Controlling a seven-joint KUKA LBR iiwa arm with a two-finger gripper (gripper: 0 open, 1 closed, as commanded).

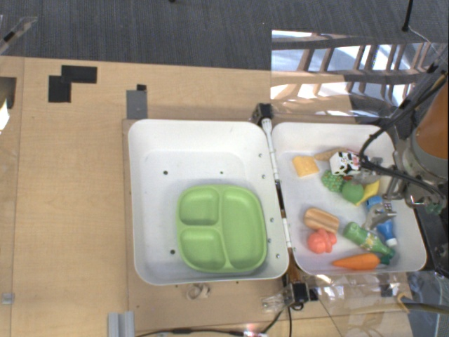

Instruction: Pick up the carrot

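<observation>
Carrot [356,262] untouched in right bin [291,188].
Your gripper [382,213] hovers nearby, grip unreadable; next, descend onto it.

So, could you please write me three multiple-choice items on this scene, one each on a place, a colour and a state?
1. Where does the carrot lie?
A. right bin, near edge
B. on the plate
C. on the bare bench

2. What colour is the divided plate?
A. white
B. green
C. orange

3. How does the carrot rest?
A. standing upright
B. lying flat
C. lifted above the bin

Answers: 1 A, it lies by the near wall of the right bin; 2 B, it is light green in the left bin; 3 B, its length lies along the bin floor.
</observation>
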